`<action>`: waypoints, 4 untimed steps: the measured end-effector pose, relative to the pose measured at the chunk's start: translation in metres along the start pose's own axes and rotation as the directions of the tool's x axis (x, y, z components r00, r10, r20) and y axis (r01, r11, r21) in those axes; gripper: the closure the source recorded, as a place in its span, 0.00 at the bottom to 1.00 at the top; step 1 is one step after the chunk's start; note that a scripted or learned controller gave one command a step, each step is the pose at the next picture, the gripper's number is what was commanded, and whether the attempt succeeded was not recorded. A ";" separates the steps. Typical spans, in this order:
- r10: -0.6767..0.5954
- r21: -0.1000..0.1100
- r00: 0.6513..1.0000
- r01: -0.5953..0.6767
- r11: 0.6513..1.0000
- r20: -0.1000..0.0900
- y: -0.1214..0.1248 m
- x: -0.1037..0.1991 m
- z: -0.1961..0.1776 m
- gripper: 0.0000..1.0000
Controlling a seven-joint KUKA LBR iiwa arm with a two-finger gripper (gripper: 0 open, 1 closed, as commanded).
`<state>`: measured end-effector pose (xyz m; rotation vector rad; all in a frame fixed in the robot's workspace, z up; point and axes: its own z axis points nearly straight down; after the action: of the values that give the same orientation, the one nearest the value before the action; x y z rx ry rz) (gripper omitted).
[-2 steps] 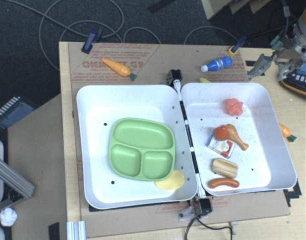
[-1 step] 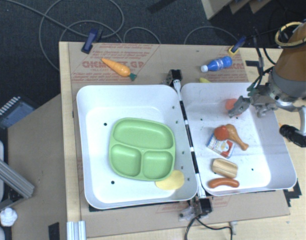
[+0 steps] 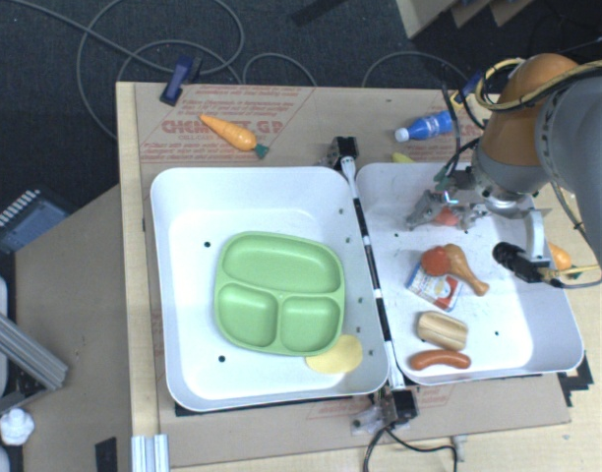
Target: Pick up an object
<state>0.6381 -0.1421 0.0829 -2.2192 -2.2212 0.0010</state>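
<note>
My gripper [image 3: 445, 210] hangs low over the far part of the right bin [image 3: 552, 332], fingers spread open. A small red object [image 3: 447, 218] lies on the bin floor just beneath and between them; I cannot tell whether they touch it. Nearer the front lie a toy drumstick [image 3: 465, 267] beside a red tomato [image 3: 435, 261], a small packet [image 3: 433, 286], a bun [image 3: 442, 329] and a red sausage [image 3: 440, 361].
The left bin [image 3: 183, 264] holds a green divided plate [image 3: 278, 291] and a pale yellow piece [image 3: 334, 356]. A toy carrot [image 3: 232, 133] and a blue bottle [image 3: 426, 127] lie on the bench behind the bins. A black part [image 3: 517, 261] juts by the right bin's right side.
</note>
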 end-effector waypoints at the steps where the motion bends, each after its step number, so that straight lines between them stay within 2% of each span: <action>1: 0.001 0.000 1.000 -0.001 1.000 0.000 -0.058 0.023 -0.001 0.00; 2: 0.002 -0.003 1.000 -0.002 1.000 0.002 -0.058 0.023 -0.012 1.00; 3: 0.002 -0.002 1.000 -0.002 1.000 0.001 -0.058 0.023 -0.011 0.00; 4: 0.000 -0.003 1.000 0.000 1.000 0.001 0.026 0.018 -0.002 0.00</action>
<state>0.6641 -0.1237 0.0849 -2.2212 -2.2233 -0.0004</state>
